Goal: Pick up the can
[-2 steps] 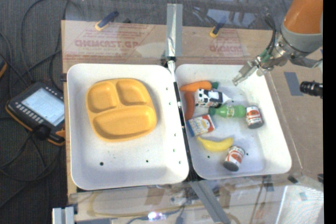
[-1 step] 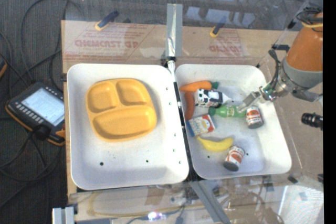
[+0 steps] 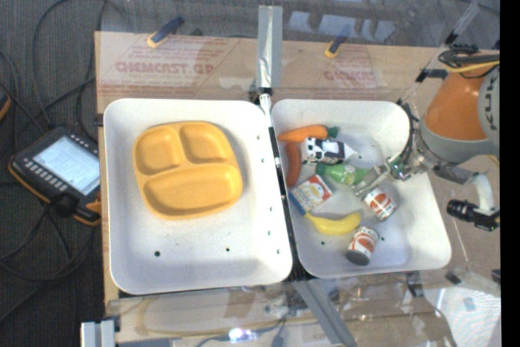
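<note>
red-and-white can (image 3: 379, 204) lies in the right bin (image 3: 426, 244), just below the tool (image 3: 396, 169); we cannot tell its grip state.

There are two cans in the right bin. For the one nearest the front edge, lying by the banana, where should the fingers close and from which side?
Grip the front can across its round body, midway along, coming straight down from above. It lies tilted on its side, dark end toward the bin's front wall, so the ends are poor holds. Set the fingers across its long axis; the banana lies close on its left, so keep the approach steep.
</note>
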Controlling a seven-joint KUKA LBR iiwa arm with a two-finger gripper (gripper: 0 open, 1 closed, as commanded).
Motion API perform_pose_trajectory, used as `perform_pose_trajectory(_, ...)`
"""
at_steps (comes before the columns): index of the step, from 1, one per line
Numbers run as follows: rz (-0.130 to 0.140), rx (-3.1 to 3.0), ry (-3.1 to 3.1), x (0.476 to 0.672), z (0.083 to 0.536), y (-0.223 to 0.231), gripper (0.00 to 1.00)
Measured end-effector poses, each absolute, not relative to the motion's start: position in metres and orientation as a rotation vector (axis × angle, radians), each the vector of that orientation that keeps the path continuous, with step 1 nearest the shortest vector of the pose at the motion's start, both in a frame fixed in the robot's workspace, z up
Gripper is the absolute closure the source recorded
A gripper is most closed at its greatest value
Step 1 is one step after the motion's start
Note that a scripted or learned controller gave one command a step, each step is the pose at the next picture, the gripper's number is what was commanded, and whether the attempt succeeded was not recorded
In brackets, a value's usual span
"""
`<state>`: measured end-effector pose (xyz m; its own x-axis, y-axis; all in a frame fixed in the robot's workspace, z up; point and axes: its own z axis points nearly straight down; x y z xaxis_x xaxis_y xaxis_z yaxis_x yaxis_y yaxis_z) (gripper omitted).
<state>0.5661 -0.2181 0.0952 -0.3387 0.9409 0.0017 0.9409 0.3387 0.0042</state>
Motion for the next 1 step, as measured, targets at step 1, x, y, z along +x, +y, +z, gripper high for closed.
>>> perform_pose_trajectory(1, -0.003, 2.055, 2.376, 0.6284, 0.1232, -0.1849, 0.0)
